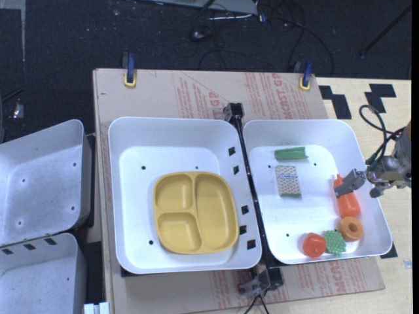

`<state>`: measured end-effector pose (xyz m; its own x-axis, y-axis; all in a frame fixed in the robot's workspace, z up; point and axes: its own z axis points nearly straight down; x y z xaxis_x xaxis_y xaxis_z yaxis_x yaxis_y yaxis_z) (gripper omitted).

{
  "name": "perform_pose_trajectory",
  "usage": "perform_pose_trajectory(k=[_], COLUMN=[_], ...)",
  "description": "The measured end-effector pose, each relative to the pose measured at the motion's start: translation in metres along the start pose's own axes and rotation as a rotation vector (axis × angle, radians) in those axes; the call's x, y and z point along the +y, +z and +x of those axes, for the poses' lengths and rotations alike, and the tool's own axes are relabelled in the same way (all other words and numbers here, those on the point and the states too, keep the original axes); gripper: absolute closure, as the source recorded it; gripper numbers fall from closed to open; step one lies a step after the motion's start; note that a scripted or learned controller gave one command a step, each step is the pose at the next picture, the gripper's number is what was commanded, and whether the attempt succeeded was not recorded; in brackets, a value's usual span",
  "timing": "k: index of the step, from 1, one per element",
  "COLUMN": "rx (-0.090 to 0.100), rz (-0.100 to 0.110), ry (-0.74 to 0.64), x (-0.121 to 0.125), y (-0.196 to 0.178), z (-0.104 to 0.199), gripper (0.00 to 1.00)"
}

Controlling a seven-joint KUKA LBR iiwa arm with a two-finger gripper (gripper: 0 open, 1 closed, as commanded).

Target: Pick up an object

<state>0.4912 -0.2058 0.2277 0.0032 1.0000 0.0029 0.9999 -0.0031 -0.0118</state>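
Note:
In the right bin lie a green stick, a patterned flat pad, an orange cylinder, an orange ring, a red piece and a green patterned piece. My gripper reaches in over the bin's right rim. Its fingers stand open, and one fingertip sits just above the top end of the orange cylinder. Nothing is held between the fingers.
The left bin holds a yellow divided plate. A black divider runs between the two bins. More white bins stand off the bench to the left. Cables lie on the dark floor behind.

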Motion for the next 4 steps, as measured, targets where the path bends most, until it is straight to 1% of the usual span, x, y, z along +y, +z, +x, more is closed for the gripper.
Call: perform_pose_trajectory(k=[1,2,3,4], rx=[-0.003,-0.002,-0.002,-0.007], rz=[-0.011,-0.007,-0.009,-0.026], ry=[-0.004,-0.002,-0.001,-0.005], x=[0.003,0.003,0.006,0.012], y=[-0.006,0.037,0.092,0.11], z=[0.0,-0.001,-0.01,-0.01], gripper=[0.0,0.0,0.0,0.0])
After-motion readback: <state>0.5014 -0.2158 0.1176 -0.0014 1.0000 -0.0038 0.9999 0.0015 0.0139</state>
